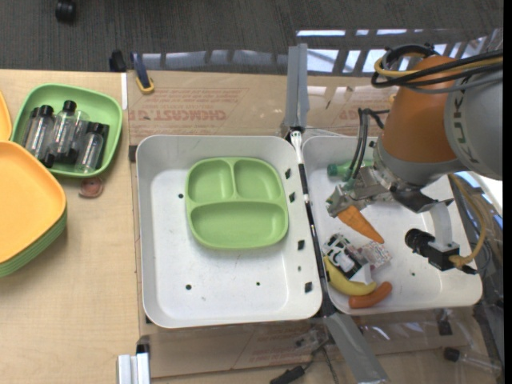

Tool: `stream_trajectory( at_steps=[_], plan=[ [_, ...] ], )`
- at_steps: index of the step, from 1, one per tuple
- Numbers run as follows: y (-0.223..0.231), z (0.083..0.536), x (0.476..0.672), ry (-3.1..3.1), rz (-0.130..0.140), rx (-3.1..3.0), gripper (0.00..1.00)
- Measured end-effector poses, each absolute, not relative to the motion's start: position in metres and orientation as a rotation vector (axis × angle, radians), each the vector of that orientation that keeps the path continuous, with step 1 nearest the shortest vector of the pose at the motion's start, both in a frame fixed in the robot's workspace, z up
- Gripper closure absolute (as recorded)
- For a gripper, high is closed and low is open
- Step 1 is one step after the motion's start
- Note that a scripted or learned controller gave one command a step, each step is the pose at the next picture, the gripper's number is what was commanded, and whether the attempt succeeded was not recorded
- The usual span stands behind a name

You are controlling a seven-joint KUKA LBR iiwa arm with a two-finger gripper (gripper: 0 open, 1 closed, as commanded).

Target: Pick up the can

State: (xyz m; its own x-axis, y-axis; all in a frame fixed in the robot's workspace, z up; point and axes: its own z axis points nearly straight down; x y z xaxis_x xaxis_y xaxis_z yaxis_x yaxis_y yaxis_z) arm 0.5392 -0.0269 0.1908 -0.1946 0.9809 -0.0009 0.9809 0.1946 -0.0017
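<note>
We look down from a single camera fixed above the bench, tilted so the far edge sits at the top of the picture. It stands far enough back to take in both shallow white plastic bins (156, 238) side by side, with the bench's cardboard-covered top around them. The grey arm with the orange band (424, 126) enters from our right, and its two-finger gripper (350, 198) hangs over the right-hand bin; the other bin lies to its left.
</note>
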Motion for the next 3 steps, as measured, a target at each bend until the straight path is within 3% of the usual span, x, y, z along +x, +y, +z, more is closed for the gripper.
stream_trajectory(
  at_steps=[1,2,3],
  plan=[
    [-0.064,0.190,0.592,-2.030,0.007,-2.397,1.00],
    [-0.154,0.224,0.590,-2.133,0.004,-2.307,1.00],
    [-0.094,0.205,0.656,-2.234,0.004,-2.210,1.00]
  ],
)
